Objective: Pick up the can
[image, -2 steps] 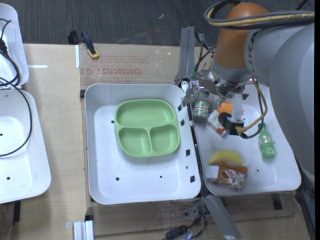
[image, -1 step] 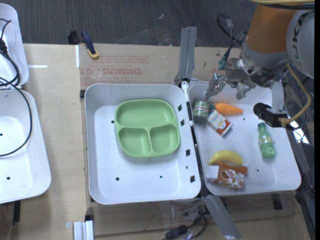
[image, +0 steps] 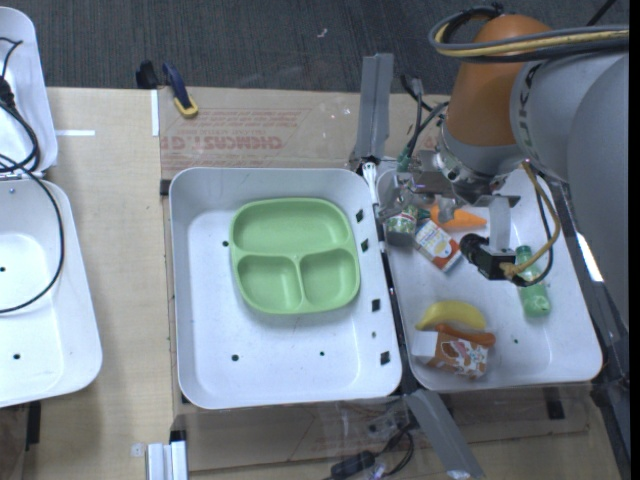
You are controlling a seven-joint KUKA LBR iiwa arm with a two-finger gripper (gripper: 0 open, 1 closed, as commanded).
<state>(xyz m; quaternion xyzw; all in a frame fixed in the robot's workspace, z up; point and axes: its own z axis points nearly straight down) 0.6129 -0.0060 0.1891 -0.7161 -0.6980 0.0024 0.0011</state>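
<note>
**Grey can at gripper, upper right of frame**

We see the can (image: 399, 226) at the right bin's (image: 572, 353) upper-left corner, under the gripper (image: 405, 204); finger state we cannot tell. Risk, we judge: bin wall and carton (image: 437, 243) crowd the can, so it may slip. Bench cardboard (image: 245, 128) shows inverted red lettering, unreadable.

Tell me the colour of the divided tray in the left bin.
Light green; the tray shows clearly in the camera view.
</note>
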